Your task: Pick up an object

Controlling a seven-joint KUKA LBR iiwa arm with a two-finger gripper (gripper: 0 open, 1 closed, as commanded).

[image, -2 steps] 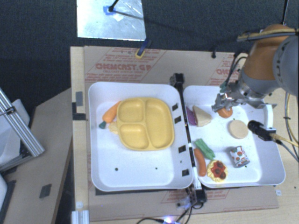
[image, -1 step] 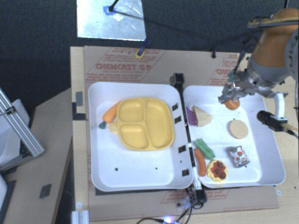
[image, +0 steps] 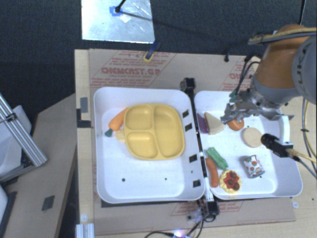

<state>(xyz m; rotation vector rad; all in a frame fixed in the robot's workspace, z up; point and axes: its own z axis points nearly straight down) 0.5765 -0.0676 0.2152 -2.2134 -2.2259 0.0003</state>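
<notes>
Approach looked underway: gripper (image: 232, 114) hovered by the orange round piece (image: 236, 125), finger state untellable, needing descent.

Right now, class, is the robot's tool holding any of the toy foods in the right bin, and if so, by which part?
It cannot be told. The tool hangs low over the right bin, just above an orange round piece beside the cream wedge, but nothing is visibly gripped.

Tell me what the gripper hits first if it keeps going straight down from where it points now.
Most likely the orange round piece beside the cheese wedge, directly under the gripper; depth is unclear.
</notes>
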